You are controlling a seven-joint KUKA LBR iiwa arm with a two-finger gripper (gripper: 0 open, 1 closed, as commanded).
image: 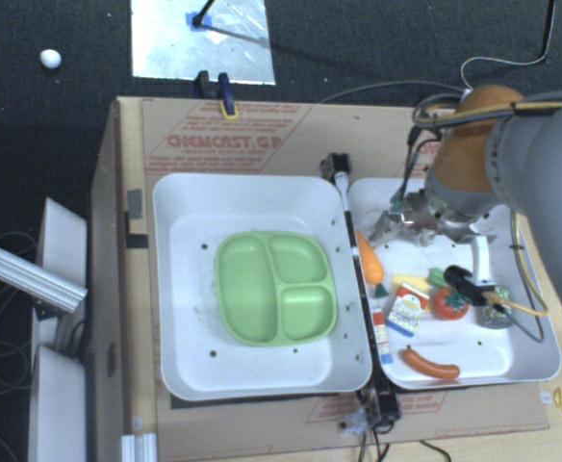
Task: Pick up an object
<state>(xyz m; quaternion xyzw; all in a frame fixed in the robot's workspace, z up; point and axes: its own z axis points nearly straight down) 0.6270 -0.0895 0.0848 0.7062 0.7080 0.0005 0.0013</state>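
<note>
Fingers (396, 221) half-hidden under the wrist in the right bin (541, 359), spread impossible to tell.

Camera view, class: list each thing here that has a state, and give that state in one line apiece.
Green tray: lying flat in the left bin, its compartments bare.
Carrot: lying against the right bin's left wall.
Sausage: lying flat near the front of the right bin.
Tomato: resting among the toys in the right bin.
Gripper: low over the back of the right bin; nothing seen between its fingers.
</note>
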